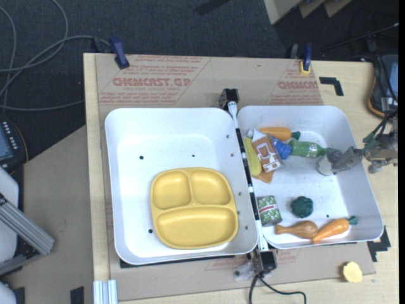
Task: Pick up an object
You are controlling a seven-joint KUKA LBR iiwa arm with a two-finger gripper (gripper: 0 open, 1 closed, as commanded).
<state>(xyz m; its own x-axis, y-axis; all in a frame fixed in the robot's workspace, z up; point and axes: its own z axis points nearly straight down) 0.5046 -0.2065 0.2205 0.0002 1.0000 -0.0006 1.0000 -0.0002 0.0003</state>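
The right bin (354,198) holds several toy foods. A carrot (276,132) lies at the top, with a green bottle with a blue cap (302,149) just below it. Corn (253,161) and a printed orange-and-white carton (267,157) lie by the left wall. A green packet (268,209), a dark green broccoli (302,205), a drumstick (297,229) and a second carrot (333,228) sit toward the front. My gripper (335,161) reaches in from the right, low over the bin, right beside the bottle's green end. I see nothing held in it.
The left bin (126,138) carries a yellow divided plate (193,208). A small yellow piece (352,272) lies on the bench outside the right bin's front corner. Blue clamps (118,51) (306,57) hold the board at the back.
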